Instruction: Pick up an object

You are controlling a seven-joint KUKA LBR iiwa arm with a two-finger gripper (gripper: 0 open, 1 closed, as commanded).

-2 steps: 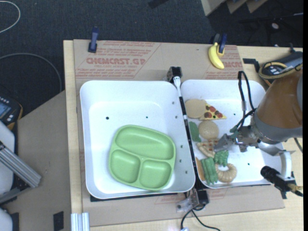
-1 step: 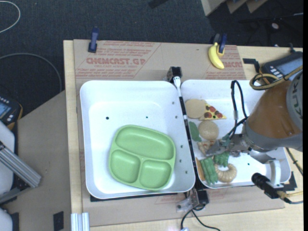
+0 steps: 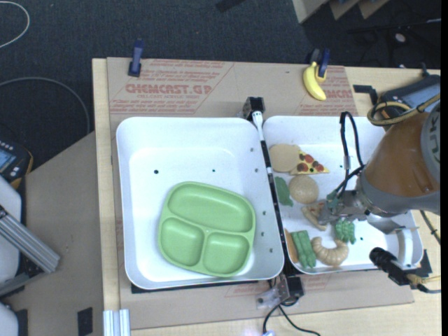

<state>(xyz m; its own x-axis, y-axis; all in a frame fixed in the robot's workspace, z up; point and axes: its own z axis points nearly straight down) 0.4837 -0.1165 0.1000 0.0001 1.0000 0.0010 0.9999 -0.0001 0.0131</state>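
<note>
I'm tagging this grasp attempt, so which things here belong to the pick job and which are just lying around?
Job: end effector low in the right bin; pizza slice, green broccoli piece, croissant.

Lying about: green divided plate in left bin, banana on the bench.

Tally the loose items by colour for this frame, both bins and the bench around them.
Green: 4 – divided plate, strip, bean pods, leafy piece at the gripper
Tan or beige: 4 – pizza slice, round bun, croissant, small piece
Yellow: 1 – banana
Total: 9
</note>
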